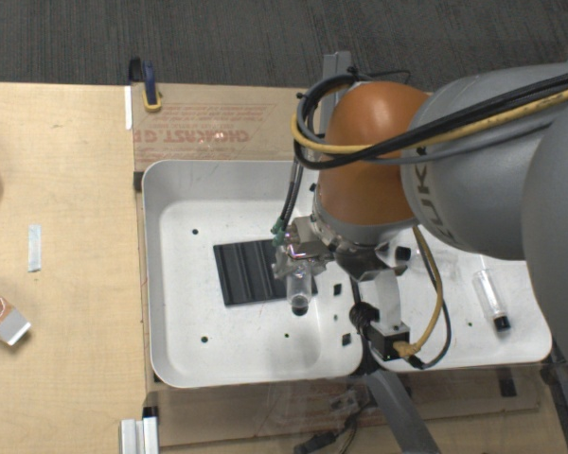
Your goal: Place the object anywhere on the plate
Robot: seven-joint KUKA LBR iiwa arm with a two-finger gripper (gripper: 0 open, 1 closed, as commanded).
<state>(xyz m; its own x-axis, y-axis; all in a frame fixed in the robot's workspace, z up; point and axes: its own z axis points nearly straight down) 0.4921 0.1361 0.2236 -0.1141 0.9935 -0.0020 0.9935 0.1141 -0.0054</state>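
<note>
Placement looks near, since the grey arm's two-finger gripper [299, 289] hangs low at the right edge of the flat black ribbed plate [246, 272] in the shallow white bin [170, 253], jaws closed on a small clear cylindrical object [299, 303].

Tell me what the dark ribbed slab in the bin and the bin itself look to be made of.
The dark slab looks like matte black plastic or rubber: parallel ridges run along it and it gives no glare. The bin looks like smooth white moulded plastic, with rounded corners and a soft sheen along its rim. Neither can be confirmed from looks alone.
</note>
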